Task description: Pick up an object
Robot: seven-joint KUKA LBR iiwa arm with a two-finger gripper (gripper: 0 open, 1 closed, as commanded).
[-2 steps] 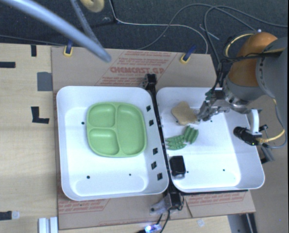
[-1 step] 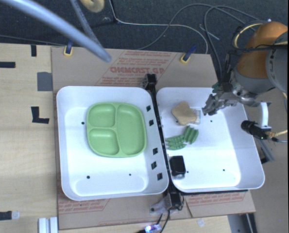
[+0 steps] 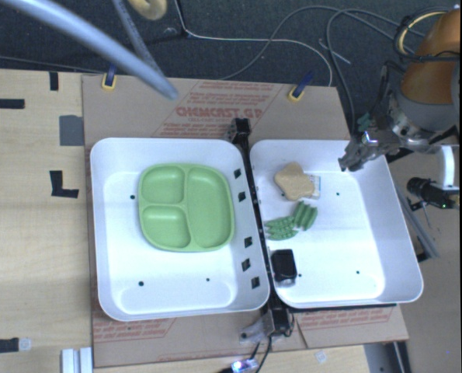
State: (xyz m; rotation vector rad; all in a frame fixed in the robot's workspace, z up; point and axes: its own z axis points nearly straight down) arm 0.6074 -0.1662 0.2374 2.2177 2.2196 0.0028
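In the right bin (image 3: 370,278) lie three things: a tan sandwich-like piece (image 3: 294,181) near the back left, a green bean pod bundle (image 3: 291,221) just in front of it, and a small black block (image 3: 283,265) by the bin's left wall. My gripper (image 3: 353,158) hangs over the bin's back right rim, well to the right of the tan piece. Nothing shows between its fingers.
The left bin (image 3: 114,286) holds a green divided plate (image 3: 186,207). A row of black clips (image 3: 246,200) runs along the seam between the bins. Cables (image 3: 308,29) lie on the dark surface behind. The arm's orange band (image 3: 432,53) stands at the right.
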